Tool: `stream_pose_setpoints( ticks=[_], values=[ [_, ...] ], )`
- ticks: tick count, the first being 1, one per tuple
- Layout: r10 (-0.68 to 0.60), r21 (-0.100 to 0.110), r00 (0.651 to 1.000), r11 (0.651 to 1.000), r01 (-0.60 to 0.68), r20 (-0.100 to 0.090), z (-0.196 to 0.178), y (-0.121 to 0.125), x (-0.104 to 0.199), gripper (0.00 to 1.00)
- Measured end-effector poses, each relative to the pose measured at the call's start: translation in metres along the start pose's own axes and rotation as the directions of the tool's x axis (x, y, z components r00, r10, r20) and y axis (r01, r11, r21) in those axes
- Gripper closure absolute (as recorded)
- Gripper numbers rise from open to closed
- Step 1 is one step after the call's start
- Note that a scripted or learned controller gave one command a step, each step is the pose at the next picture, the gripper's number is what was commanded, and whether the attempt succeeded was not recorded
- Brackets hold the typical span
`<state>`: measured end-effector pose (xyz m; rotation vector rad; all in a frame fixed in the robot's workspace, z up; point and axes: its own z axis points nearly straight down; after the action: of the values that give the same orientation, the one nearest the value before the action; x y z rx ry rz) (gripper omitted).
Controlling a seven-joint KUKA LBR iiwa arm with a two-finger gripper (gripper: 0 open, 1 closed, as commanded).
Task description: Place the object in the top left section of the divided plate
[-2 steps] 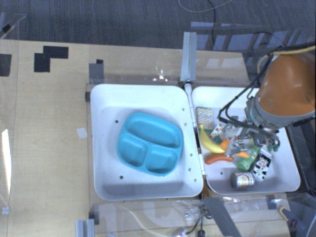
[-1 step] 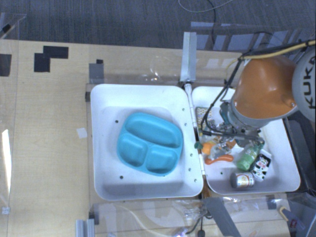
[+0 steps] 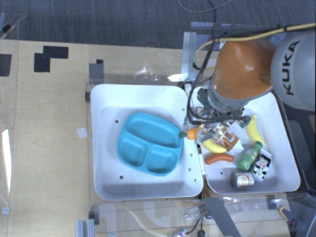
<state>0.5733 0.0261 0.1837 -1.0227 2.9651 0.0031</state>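
Two bins: side by side on the surface (image 3: 44, 132).
Left bin (image 3: 103, 181): blue divided plate (image 3: 148, 143) at its centre.
Carrot (image 3: 190, 132): at the right bin's (image 3: 284, 181) left edge, below the tool (image 3: 207, 116).
Tool state: cannot tell.
Right bin: bananas (image 3: 253, 130), sausage (image 3: 218, 158), green bottle (image 3: 249, 155), can (image 3: 243, 180).

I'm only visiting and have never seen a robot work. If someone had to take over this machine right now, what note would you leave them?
Gripper: hidden under the grey arm's orange band, low over the right white bin; its fingers can't be judged.
Things: the blue divided plastic plate lies in the left white bin, nothing in its sections. The right bin holds a yellow banana, a green bottle, a silver can, an orange sausage-shaped toy and other small items.
Done: nothing placed.
Left: pick an object, put it in the plate's top left section.
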Motion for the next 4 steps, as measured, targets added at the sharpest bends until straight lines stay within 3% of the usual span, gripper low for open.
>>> stream_pose_setpoints(
  ticks=[1, 2, 3, 4],
  values=[
    [-0.211, 0.000, 0.978, 0.978, 0.211, 0.000, -0.044, 0.025, 0.011, 1.00],
    [-0.329, -0.003, 0.944, 0.944, 0.329, 0.000, -0.013, 0.026, -0.047, 1.00],
    [-0.629, -0.002, 0.778, 0.778, 0.629, 0.001, 0.000, 0.035, -0.048, 1.00],
    [-0.738, -0.003, 0.674, 0.674, 0.738, 0.002, 0.037, 0.084, -0.109, 1.00]
  ],
)
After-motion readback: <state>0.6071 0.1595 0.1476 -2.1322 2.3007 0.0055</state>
